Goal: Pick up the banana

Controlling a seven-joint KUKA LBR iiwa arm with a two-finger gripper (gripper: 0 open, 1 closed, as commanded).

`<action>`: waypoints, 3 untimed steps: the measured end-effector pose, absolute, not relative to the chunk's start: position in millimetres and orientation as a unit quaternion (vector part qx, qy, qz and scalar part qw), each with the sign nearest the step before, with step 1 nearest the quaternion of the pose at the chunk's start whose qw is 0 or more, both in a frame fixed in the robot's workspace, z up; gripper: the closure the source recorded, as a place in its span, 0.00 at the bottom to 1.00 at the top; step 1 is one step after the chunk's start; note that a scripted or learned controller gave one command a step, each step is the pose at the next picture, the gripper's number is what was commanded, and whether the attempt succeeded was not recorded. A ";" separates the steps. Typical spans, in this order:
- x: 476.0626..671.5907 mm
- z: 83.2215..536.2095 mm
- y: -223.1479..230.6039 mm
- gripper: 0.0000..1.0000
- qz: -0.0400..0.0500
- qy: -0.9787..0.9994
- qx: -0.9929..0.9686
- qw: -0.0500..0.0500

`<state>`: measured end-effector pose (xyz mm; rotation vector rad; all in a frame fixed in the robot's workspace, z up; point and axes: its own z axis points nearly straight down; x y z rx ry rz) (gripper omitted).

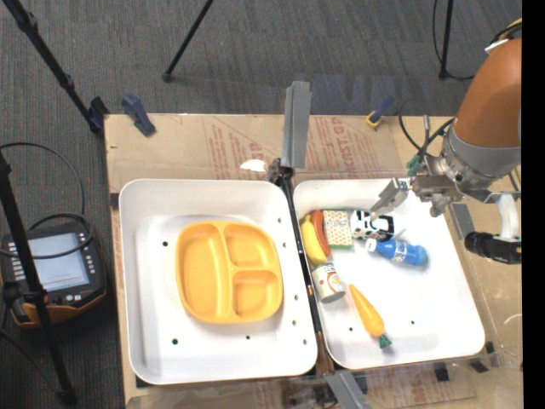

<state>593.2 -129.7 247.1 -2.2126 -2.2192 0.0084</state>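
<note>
The yellow banana (313, 240) lies along the left wall of the right bin (443, 313), pressed against a small patterned box (338, 227). My gripper (414, 201) hangs over the upper part of that bin, to the right of the banana and well apart from it. Its two fingers are spread open with nothing between them. One fingertip (385, 201) points down-left toward a black-and-white object (371, 224).
A blue bottle (398, 252), a small can (328, 282) and an orange carrot (368, 312) also lie in the right bin. The left bin (145, 228) holds a yellow divided plate (230, 271). A grey post (295, 130) stands behind the bins' shared wall.
</note>
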 end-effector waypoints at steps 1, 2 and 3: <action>617.7 182.6 -64.6 0.00 0.003 -0.757 -0.653 0.004; 620.7 183.5 -67.9 0.00 0.002 -0.775 -0.631 0.002; 569.3 183.2 -26.5 0.00 0.003 -0.799 -0.601 0.004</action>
